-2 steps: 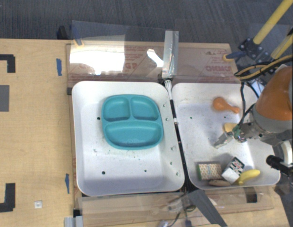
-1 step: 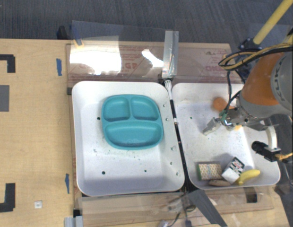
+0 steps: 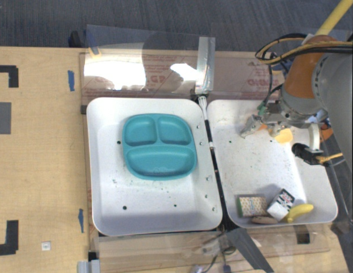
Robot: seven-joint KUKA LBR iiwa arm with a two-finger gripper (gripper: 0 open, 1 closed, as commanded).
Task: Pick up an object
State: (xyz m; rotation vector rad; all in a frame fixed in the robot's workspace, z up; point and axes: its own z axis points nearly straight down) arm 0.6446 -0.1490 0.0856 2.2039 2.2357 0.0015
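Observation:
My gripper [image 3: 251,127] hangs low over the far part of the right bin [image 3: 262,169], with the grey arm and its orange band coming in from the right. A small yellow-orange thing [image 3: 283,135] shows just beside the gripper, partly hidden by the wrist; whether it is held cannot be told. At the bin's near edge lie a speckled rectangular block [image 3: 251,205], a small white box with black and red print [image 3: 280,202], a yellow banana [image 3: 300,211] and a brownish thing [image 3: 262,220].
The left bin [image 3: 102,169] holds a teal divided plate [image 3: 159,145] in its middle. A ridge [image 3: 209,152] separates the two bins. A clear plastic wall [image 3: 148,67] stands behind them.

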